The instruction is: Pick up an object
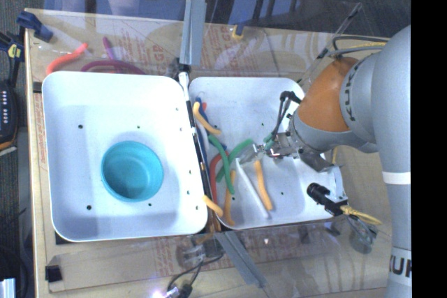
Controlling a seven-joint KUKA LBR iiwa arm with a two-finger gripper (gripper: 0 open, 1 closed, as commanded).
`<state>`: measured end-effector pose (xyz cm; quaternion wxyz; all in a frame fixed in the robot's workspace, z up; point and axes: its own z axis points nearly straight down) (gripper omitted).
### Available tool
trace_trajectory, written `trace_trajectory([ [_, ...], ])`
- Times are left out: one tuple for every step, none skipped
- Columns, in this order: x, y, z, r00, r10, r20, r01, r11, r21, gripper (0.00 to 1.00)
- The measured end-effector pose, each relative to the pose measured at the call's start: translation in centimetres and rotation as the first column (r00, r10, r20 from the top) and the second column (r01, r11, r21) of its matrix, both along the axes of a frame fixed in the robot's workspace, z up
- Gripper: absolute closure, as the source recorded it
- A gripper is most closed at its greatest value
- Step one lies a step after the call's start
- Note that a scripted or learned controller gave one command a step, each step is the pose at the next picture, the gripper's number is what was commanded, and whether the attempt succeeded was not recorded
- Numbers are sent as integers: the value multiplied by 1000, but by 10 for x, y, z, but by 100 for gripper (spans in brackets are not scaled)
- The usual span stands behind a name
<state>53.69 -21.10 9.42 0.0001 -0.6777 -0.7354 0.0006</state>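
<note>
A: Seen from above at a slant: wooden bench (pixel 140 45) with two shallow white bins side by side. Anything in the left bin (pixel 70 108)?

B: Just a teal bowl (pixel 133 170), upright, sitting lower centre of that bin, apart from every wall.

A: And the right bin (pixel 237 98)?

B: Crowded along its left wall with long thin things: a yellow strip (pixel 204 121) near the top, a green curved piece (pixel 225 158) and a red one (pixel 215 174) tangled mid-frame, another yellow bit (pixel 212 204) near the bottom corner. Further right, an orange stick (pixel 262 186) lying diagonally on the bin floor, next to a pale white rod (pixel 247 185).

A: Where is the arm?

B: Reaching in from the right edge, grey with an orange band (pixel 328 102). Gripper (pixel 269 148) low over the middle of the right bin, just above the orange stick's upper end and touching or nearly touching the green piece's tip.

A: Fingers pinching anything?

B: Cannot tell; too small and dark to make out.

A: Anything outside the bins?

B: Red and pink cords (pixel 105 66) on the bench at upper left.
</note>
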Motion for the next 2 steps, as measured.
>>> trace_trajectory([
  [0,1,9,1000,3,-3,-3,1000,2,100],
  [23,46,129,999,-39,0,39,999,2,100],
])
